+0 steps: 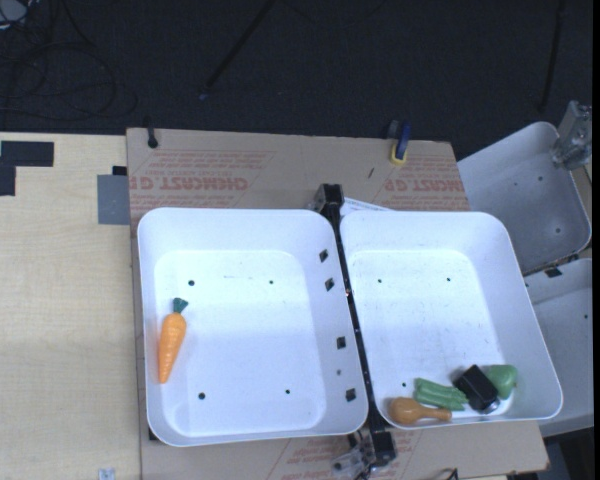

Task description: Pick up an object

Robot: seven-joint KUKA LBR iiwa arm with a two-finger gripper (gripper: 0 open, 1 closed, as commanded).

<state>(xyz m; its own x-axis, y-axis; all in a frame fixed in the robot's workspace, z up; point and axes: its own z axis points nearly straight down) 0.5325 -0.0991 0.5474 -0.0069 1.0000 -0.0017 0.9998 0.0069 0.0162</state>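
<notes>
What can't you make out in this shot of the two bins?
- Green item in the right bin, camera view: its right part is covered by the black object, so whether it joins the green piece behind is unclear.
- Black object: too small and dark to identify.
- Orange-tan item: small and blurred, kind unclear.
- Clamp at the bottom: cut off by the frame edge.
</notes>
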